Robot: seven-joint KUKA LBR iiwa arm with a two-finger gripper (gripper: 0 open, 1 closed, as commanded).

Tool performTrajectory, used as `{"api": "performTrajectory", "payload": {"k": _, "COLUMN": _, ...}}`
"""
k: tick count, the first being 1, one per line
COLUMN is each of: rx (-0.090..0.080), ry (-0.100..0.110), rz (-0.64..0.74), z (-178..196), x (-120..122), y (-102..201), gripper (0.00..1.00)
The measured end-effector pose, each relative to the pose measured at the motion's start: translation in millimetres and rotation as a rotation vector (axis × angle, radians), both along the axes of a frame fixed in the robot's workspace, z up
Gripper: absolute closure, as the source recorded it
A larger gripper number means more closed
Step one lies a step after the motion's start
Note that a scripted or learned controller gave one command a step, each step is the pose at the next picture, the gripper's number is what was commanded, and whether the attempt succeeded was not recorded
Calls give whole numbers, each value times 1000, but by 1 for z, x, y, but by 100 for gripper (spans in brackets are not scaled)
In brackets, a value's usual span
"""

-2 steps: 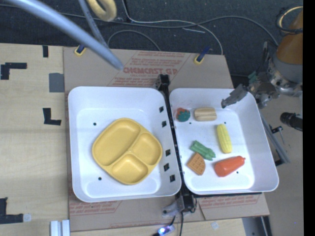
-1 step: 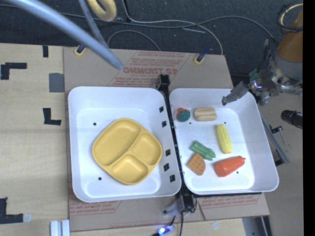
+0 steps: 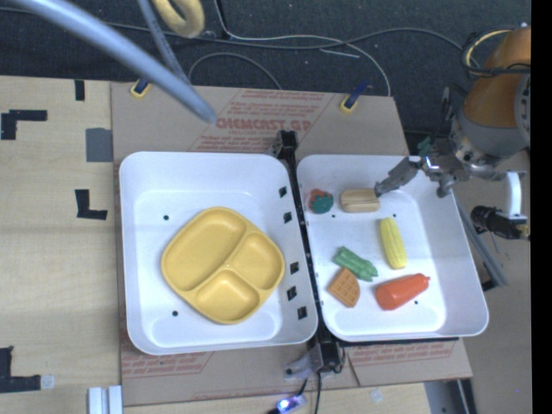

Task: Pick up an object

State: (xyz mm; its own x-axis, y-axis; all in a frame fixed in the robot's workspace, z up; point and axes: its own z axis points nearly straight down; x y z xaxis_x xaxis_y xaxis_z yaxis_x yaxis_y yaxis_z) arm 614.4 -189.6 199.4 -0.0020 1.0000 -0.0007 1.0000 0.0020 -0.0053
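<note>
While the grey arm (image 3: 493, 110) with its orange band reaches in from the right, its two-finger gripper (image 3: 386, 185) hangs over the far right part of the right-hand shallow white bin (image 3: 457, 257), one dark finger (image 3: 395, 178) slanting down toward the tan bread-roll-shaped toy (image 3: 360, 200) and ending just beside that toy's right end; whether the fingers are spread or closed cannot be told from this angle, and nothing can be seen held between them. That roll lies near the far edge of the right bin, and just to its left, close to the bin's far left corner, sits a small red and teal toy (image 3: 321, 201). Nearer the middle of the same bin a yellow corn cob toy (image 3: 392, 241) lies lengthwise, with a green leafy vegetable toy (image 3: 355, 263) to its left. Toward the near edge rest an orange waffle-patterned toy (image 3: 344, 288) and, to its right, a red-orange carrot-like toy (image 3: 401, 291), the two apart from one another. Inside the left-hand shallow white bin (image 3: 147, 231) lies a yellow plastic plate with three compartments (image 3: 223, 264), roughly in the middle and tilted at a diagonal. Both bins stand side by side on a brown cardboard sheet (image 3: 259, 115) printed in red, which lies on the pale wooden bench (image 3: 52, 248).
</note>
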Motion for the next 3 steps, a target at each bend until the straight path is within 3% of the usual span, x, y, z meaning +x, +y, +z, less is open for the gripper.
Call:
{"api": "performTrajectory", "payload": {"k": 2, "rx": 0, "ry": -1, "rz": -1, "z": -112, "x": -8, "y": 9, "gripper": 0}}
{"api": "performTrajectory", "payload": {"k": 3, "rx": 0, "ry": -3, "rz": 1, "z": -99, "x": -8, "y": 10, "gripper": 100}}
